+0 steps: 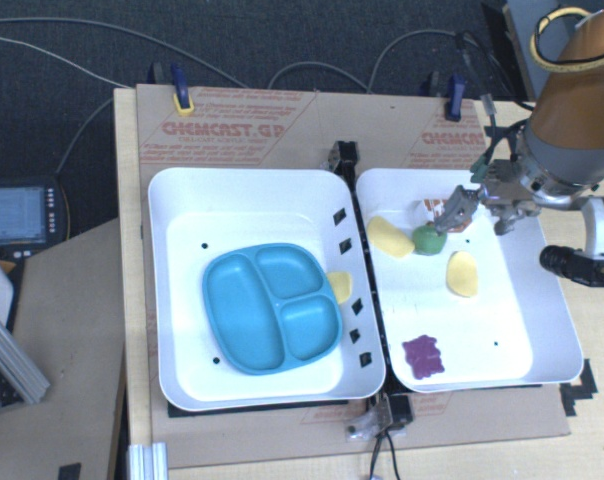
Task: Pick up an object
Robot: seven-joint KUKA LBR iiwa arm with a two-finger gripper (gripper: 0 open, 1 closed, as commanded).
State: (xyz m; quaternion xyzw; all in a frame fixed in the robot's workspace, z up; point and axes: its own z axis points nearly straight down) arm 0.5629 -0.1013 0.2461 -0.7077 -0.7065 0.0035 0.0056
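Two shallow white bins sit side by side on the bench (132, 268); landmark is the divider where they meet. Left bin (172, 268), glossy moulded plastic with rounded corners, lies left of the divider. Right bin (542, 338), same make, lies right of it. Bench top looks like tan cardboard sheet with red print, clipped at the back edge; dark carpet-like floor behind, thin cables across it, small screen far left of the divider. Blue tray (272, 306): smooth plastic, three compartments, rounded, left of the divider and near it. Arm enters far right of the divider, grey with an orange section. Tool (474, 208) hangs right of the divider over the right bin's back part; can't tell how wide its fingers stand. Purple object (423, 355): lumpy, irregular, right of the divider toward the front. Two yellow pieces, smooth and rounded: one (389, 237) just right of the divider, one (463, 273) further right. Green object (429, 239): small, round, touching the nearer yellow piece, just beside the tool tip.
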